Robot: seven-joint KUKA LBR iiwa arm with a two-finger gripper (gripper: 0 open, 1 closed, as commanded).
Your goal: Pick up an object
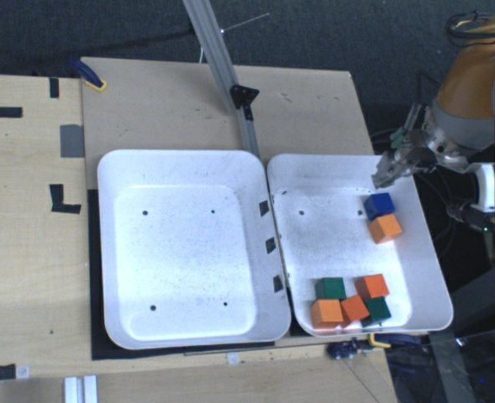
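Note:
The right bin holds several small blocks. A blue block lies near its far right side, with an orange block touching it just in front. A cluster sits at the front: a green block, three orange blocks and a dark green block. My gripper hangs over the bin's far right edge, just above and behind the blue block. Nothing shows between its fingers.
The left bin lies beside the right one. A slanted grey metal pole crosses the bench behind the bins. The arm's orange band is at the right edge. A blue and yellow tool lies far left.

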